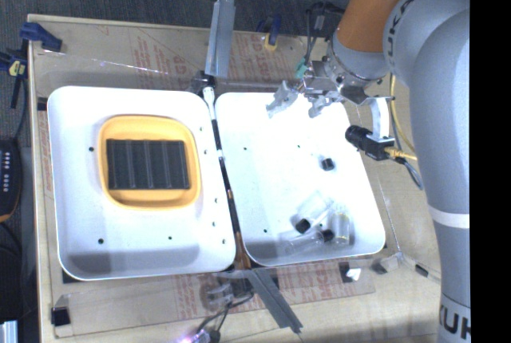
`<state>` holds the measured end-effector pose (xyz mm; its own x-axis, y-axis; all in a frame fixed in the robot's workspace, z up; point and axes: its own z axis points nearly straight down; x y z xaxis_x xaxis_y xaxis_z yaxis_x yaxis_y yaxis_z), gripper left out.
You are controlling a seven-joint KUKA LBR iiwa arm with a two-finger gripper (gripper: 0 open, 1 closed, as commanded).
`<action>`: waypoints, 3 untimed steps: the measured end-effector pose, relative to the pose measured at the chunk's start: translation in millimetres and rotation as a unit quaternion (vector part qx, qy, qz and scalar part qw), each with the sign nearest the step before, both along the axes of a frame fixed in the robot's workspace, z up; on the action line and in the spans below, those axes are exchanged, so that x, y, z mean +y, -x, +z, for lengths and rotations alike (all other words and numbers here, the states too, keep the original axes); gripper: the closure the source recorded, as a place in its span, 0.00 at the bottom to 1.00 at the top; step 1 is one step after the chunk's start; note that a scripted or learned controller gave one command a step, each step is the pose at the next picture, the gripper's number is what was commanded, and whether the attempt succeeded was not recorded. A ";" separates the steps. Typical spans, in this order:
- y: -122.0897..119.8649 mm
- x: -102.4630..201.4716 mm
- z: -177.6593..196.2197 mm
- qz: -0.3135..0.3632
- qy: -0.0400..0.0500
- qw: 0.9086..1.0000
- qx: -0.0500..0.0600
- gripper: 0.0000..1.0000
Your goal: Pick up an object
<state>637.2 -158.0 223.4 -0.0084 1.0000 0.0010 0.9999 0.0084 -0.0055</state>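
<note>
Bench lettering unreadable; jaws (297, 100) over right bin (263, 174)

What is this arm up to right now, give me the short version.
The grey arm reaches in from the right with its gripper hanging over the far edge of the right bin, and there is nothing between its fingers. The likely targets lie apart from it: a clear plastic item near that bin's front corner and a small dark piece further up. The left bin holds a yellow tray. No pickup has happened yet.
</note>
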 end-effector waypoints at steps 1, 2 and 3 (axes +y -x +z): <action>-19.2 86.5 -32.3 0.041 -0.001 0.999 0.000 0.00; -10.2 148.1 -32.3 0.070 0.000 0.998 0.000 0.00; -10.3 148.8 -22.7 0.072 -0.001 0.997 0.002 1.00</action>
<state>647.6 -9.1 200.7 -0.1521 0.9884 0.0025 0.9883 0.1521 -0.0086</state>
